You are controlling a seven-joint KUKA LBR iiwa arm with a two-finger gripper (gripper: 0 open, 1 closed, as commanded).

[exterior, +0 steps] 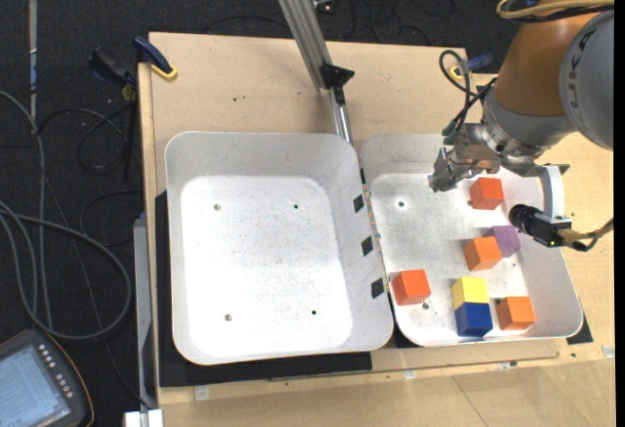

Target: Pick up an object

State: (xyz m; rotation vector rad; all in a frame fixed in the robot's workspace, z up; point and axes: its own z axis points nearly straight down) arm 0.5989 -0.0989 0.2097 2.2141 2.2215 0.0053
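Observation:
My gripper [441,179] hangs low over the far left part of the right bin [422,220], on the grey arm with the orange band that comes in from the right. An orange block [486,192] lies just to the gripper's right, apart from it. Nearer the front sit another orange block [480,252] touching a purple block [507,239], an orange block [411,285] by the bin's left wall, a yellow block [470,291] against a blue block [474,319], and an orange block [516,313]. I see no block in the gripper.
The left bin [195,249] lies beside the right one, their rims meeting at the middle. A slanted metal pole [298,5] reaches the bench behind the bins. A black fitting [532,222] on the arm hangs over the right bin's right side.

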